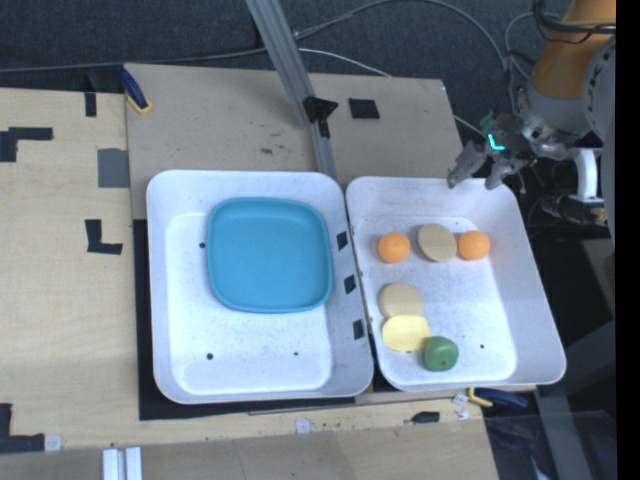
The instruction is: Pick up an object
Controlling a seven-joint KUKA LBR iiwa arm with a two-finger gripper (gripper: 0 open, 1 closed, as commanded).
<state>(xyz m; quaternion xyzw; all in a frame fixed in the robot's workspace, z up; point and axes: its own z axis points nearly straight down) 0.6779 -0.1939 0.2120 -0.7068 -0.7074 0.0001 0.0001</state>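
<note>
Gripper (480,174) open, empty, above right bin (535,298); smooth round oranges (393,247), flat tan discs (436,242); glossy square blue plate (269,254).

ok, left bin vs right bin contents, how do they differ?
The left bin holds one large flat blue plate; the right bin holds six small rounded pieces. The plate lies alone mid-bin; the pieces cluster in a row and a column, some touching. Both bins are shallow and white, side by side.
</note>
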